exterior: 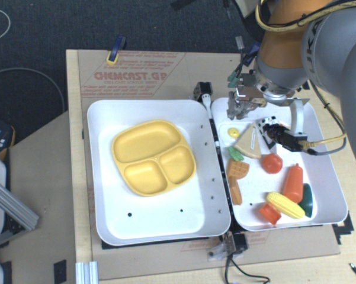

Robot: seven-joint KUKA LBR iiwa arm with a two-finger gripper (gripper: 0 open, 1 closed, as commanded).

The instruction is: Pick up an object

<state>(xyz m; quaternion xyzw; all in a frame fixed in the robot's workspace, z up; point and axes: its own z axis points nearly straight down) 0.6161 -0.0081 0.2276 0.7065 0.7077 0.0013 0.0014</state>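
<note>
Camera view: gripper (pixel 241 106) hangs over right bin's (pixel 337 185) far-left corner, grip state unclear; toys crowd its near half.

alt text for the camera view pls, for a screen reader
The arm's gripper hangs over the back of the right bin, above toy food: tomato, corn, carrot, waffle. The left bin holds a yellow divided plate.

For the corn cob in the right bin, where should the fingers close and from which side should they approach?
Probably across the middle of the corn cob, coming straight down from above. It lies flat and slanted, so the fingers should close across its narrow width. The red piece at its lower-left end and the green piece beside it crowd both ends.
</note>
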